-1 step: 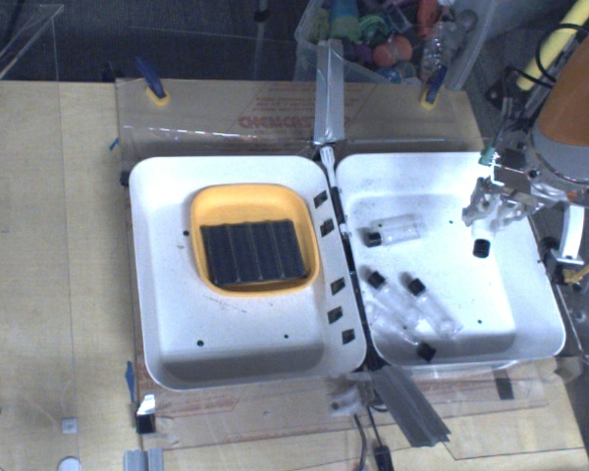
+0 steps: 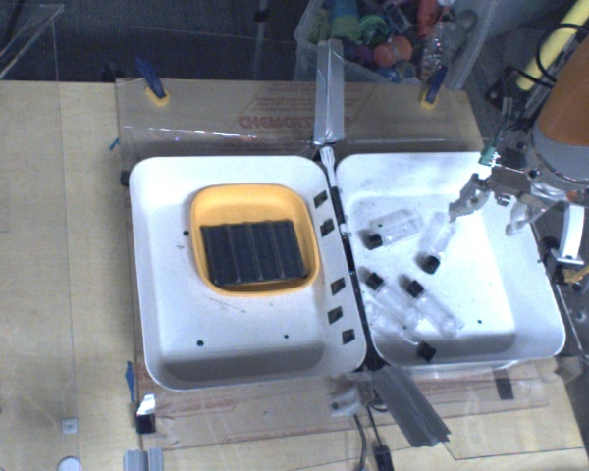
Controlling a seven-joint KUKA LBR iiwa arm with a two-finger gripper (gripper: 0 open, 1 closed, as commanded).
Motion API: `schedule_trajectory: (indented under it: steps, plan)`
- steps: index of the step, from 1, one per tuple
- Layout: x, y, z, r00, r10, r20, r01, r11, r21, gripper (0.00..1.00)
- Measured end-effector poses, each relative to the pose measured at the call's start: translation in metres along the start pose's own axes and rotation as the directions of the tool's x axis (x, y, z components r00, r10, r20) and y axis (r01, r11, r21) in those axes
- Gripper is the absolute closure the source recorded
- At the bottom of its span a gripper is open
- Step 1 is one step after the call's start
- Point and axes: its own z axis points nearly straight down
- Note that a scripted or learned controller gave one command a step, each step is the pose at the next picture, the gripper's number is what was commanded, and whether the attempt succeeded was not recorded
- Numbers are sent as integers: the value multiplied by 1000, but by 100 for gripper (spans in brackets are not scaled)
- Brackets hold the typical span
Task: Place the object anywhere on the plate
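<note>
We see jaws (image 2: 491, 204) spread open, nothing held, hovering over right bin (image 2: 530, 332) upper right. Clear vials (image 2: 401, 228) lie scattered below; yellow plate (image 2: 208, 204) sits in left bin (image 2: 157, 341). Risk, we judge: slick transparent vials slip or roll, grasp misses.

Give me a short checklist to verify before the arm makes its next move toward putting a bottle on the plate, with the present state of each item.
1. Plate in the left bin: ok; the yellow plate sits there, with a dark ridged insert on it.
2. Bottles in the right bin: ok; several clear bottles with black caps lie scattered.
3. Gripper holding a bottle: not ok; nothing shows between its fingers.
4. Gripper over the right bin: ok; it hangs near the upper right part.
5. Isolated target: cannot tell; the lower bottles lie close together.
</note>
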Motion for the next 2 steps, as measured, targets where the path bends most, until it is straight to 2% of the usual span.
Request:
schedule_trajectory:
  steps: [1,2]
  plan:
    - [-35,64,-42,996,-84,0,84,996,-3,0]
    - [-49,65,-135,981,-195,1,195,981,-3,0]
